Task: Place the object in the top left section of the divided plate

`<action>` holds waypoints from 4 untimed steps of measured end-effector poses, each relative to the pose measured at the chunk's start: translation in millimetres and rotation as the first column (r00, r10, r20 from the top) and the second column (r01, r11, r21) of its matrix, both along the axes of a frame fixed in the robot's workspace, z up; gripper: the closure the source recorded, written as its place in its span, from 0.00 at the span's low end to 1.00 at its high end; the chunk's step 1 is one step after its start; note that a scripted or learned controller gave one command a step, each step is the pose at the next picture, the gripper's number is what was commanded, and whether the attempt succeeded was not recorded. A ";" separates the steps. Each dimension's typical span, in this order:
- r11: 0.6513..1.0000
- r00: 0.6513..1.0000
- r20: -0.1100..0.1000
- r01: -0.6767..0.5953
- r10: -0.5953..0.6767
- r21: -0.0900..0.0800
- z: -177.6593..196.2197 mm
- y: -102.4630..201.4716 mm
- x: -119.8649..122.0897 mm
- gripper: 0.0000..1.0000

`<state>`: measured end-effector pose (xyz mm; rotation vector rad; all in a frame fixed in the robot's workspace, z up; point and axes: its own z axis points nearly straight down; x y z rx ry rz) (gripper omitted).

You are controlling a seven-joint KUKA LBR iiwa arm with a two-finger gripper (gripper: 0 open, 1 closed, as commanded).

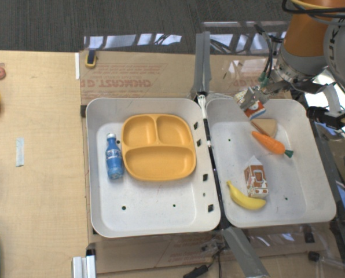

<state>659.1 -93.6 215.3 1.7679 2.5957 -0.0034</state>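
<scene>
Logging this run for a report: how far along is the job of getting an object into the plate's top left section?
Barely begun. The divided plate in the left bin holds nothing in its top left section. The gripper sits over the far edge of the right bin; whether it grips anything is unclear. The carrot, bread slice, banana and small carton lie there. Picking, carrying and placing remain.

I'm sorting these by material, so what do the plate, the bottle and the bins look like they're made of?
Plate: likely moulded plastic, matte yellow, smooth rounded dividers. Bottle: apparently clear plastic, blue tinted, white cap. Bins: probably thin formed plastic, white, slightly glossy; could be coated metal.
</scene>
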 end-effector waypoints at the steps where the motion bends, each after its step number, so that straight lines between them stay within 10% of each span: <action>1: 1.000 1.000 0.000 0.017 -0.017 0.001 82.9 128.2 -26.8 1.00; 2: 1.000 1.000 0.000 0.017 -0.017 0.001 82.9 128.1 -26.7 0.00; 3: 1.000 1.000 0.000 0.016 -0.016 -0.001 90.8 127.7 -26.1 1.00; 4: 0.963 0.963 -0.004 0.270 -0.270 0.000 33.9 175.1 -44.3 1.00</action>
